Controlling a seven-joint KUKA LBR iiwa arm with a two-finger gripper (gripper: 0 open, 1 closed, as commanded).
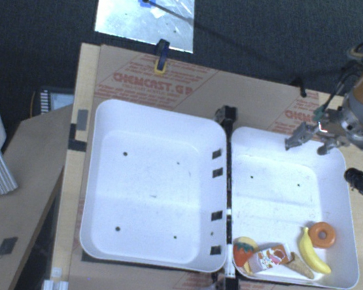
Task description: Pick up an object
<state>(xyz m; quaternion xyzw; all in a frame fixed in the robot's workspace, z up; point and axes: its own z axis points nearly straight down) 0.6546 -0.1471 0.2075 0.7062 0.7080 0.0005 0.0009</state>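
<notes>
The table [178, 82] is a tan board with faint red lettering, filling the middle of the frame. Two shallow white bins lie on it side by side: the left bin [154, 184] at centre, the right bin [282, 199] touching it at centre right.

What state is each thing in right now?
Pincer: open, holding nothing, above the right bin's far edge.
Banana: lying flat, near corner of the right bin.
Orange ring: lying beside the banana.
Snack packet: lying flat.
Left bin: sits beside the right bin.
</notes>
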